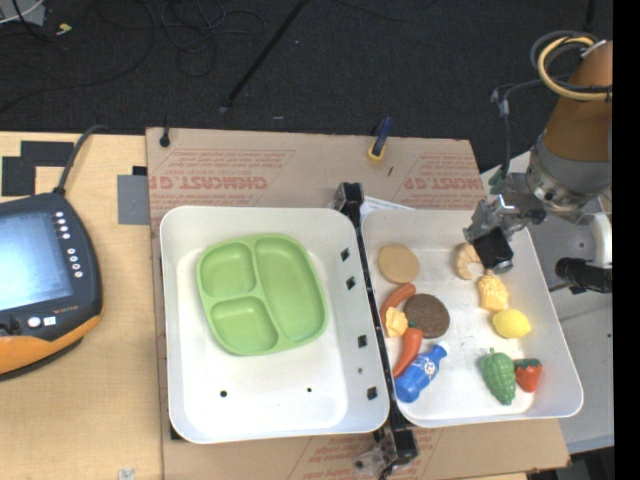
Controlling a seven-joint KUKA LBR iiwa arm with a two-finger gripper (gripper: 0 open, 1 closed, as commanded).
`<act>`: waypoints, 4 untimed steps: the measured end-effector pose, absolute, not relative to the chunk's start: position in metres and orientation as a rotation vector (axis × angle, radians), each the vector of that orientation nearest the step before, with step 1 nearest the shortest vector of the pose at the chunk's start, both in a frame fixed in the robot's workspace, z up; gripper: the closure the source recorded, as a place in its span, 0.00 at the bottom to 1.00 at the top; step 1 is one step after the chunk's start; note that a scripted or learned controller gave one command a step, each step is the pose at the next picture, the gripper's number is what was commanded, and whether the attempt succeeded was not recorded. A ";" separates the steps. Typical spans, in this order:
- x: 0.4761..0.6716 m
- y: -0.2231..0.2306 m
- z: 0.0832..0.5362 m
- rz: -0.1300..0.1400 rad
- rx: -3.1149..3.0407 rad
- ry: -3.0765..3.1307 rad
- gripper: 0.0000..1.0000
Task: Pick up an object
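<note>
The right bin point(560, 368) holds several toy foods. A tan round biscuit point(399, 264) lies at the back left, with a red sausage point(399, 296), a brown patty point(428, 315), an orange carrot point(409, 350) and a blue bottle point(420, 373) in front of it. My gripper point(492, 248) hangs low over the bin's back right part, right beside a beige lump point(467, 262) and just above a corn cob point(492, 292). A lemon point(511, 323), a green pepper point(498, 376) and a small red piece point(528, 373) lie nearer the front.
The left bin point(190, 388) bears a green divided plate point(262, 293). A black divider point(365, 298) runs between the bins. A tablet point(40, 268) lies on the bench at far left. A yellow-blue clamp point(379, 141) sits on the cardboard behind.
</note>
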State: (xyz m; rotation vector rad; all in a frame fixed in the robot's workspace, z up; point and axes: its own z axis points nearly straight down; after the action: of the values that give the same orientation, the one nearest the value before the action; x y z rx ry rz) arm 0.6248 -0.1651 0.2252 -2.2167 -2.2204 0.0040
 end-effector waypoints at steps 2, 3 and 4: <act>0.556 -0.079 0.212 0.009 -2.210 -2.217 1.00; 0.530 -0.045 0.209 0.010 -2.212 -2.217 1.00; 0.505 -0.004 0.227 0.008 -2.211 -2.219 1.00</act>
State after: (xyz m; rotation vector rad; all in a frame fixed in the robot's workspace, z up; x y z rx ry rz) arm 0.5047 -0.0040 0.2268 -2.2113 -2.2191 0.0083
